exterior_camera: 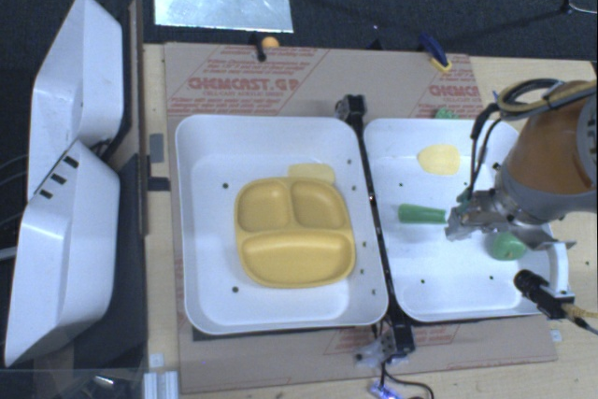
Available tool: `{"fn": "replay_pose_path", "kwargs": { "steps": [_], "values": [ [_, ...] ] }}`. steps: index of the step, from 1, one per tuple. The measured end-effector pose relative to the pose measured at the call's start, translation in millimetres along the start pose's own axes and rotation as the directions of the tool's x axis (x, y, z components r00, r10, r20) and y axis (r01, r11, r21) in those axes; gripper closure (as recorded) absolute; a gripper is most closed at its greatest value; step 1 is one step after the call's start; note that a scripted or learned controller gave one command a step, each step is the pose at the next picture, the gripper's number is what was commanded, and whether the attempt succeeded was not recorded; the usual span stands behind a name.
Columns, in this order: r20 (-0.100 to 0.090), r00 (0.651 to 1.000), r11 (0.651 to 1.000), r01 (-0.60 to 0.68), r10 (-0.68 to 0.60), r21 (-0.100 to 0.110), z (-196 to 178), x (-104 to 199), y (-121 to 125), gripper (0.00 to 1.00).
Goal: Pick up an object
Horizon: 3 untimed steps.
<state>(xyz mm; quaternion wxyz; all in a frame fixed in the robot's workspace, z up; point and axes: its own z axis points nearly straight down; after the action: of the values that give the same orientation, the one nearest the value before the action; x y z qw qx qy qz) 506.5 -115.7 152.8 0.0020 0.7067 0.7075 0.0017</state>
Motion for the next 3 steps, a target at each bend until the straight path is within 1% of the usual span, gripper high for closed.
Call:
{"fn": "replay_pose_path", "kwargs": {
  "steps": [1,2,3],
  "values": [
    [0.000,1.000,1.000,-0.001,0.001,0.001,-43,-5,3,1.00],
    [0.000,1.000,1.000,0.000,0.000,-0.001,-106,-1,4,1.00],
    [-0.001,1.000,1.000,0.003,-0.003,0.005,-91,45,23,1.00]
  ]
}}
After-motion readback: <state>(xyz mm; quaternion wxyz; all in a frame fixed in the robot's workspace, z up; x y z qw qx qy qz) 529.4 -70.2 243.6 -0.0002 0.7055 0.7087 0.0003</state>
